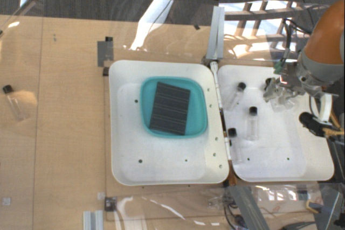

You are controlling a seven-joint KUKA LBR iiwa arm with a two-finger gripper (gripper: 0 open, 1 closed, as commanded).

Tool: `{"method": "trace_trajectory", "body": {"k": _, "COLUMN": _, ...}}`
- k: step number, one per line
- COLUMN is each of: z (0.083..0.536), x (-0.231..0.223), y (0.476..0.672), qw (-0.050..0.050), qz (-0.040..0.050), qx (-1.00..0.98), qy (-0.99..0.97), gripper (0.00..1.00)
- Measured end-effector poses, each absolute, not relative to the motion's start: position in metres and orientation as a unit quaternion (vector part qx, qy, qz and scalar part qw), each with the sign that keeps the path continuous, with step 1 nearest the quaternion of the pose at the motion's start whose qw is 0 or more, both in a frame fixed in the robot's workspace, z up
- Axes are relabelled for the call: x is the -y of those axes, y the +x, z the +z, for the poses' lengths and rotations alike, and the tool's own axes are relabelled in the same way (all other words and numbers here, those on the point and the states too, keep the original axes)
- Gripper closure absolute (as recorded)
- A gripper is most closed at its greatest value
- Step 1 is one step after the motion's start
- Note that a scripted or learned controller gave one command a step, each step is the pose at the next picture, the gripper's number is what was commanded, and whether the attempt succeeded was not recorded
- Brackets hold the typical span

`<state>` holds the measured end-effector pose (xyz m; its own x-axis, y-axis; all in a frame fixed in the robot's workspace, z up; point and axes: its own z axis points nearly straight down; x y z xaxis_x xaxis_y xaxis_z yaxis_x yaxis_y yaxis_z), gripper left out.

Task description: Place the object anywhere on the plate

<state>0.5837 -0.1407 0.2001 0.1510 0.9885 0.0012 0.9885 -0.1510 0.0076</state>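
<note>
A teal plate (200, 116) lies in the left white bin (126, 159). On it rests a dark grey ribbed rectangular block (171, 108), flat and slightly tilted, covering most of the plate's middle. My gripper (278, 92) hangs over the upper part of the right bin (285, 167), well to the right of the plate and apart from the block. Its metal tip is small and blurred against the white bin floor.
Clear vials with black caps lie in the right bin: one (237, 92) near its upper left, one (252, 122) in the middle, and a black cap (232, 131) by the divider. Another vial (13, 100) lies on the bench at far left. The orange-banded arm (326, 35) fills the right side.
</note>
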Motion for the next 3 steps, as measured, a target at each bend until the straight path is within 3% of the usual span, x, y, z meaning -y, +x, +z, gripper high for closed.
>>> {"method": "trace_trajectory", "body": {"k": 1, "z": 0.184, "x": 0.049, "y": 0.553, "qw": 0.001, "qz": 0.0011, "qx": -0.698, "qy": 0.716, "gripper": 1.0}}
{"method": "trace_trajectory", "body": {"k": 2, "z": 0.197, "x": -0.007, "y": 0.585, "qw": 0.003, "qz": 0.0028, "qx": -0.78, "qy": 0.626, "gripper": 1.0}}
{"method": "trace_trajectory", "body": {"k": 3, "z": 0.197, "x": -0.007, "y": 0.585, "qw": 0.003, "qz": 0.0027, "qx": -0.779, "qy": 0.627, "gripper": 0.0}}
